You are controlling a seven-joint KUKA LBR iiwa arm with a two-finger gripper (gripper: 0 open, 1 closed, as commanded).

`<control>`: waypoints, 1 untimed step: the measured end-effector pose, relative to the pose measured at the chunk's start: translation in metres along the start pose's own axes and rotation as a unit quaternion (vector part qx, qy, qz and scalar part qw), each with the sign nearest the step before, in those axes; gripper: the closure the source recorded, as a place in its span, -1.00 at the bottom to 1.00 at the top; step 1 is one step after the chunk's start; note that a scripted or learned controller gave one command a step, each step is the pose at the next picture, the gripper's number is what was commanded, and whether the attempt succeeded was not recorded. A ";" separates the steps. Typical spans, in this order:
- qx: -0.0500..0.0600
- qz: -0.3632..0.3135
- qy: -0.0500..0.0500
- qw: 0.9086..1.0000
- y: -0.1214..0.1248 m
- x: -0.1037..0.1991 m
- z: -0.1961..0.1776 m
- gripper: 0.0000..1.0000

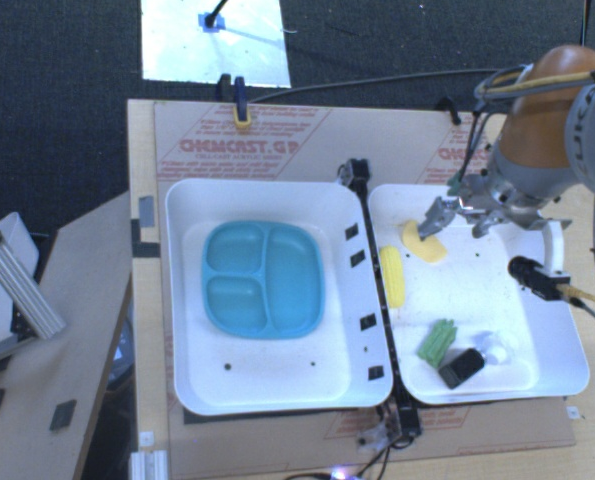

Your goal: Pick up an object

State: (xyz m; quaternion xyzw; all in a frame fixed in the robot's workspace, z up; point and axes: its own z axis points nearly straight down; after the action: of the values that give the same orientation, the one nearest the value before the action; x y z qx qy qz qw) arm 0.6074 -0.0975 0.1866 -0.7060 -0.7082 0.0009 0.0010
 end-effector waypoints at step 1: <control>0.000 0.001 0.000 1.000 0.002 -0.002 0.042 -1.00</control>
State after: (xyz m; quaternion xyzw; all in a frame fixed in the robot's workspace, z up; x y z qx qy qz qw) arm 0.6096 -0.0996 0.1444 -0.7066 -0.7076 0.0007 0.0007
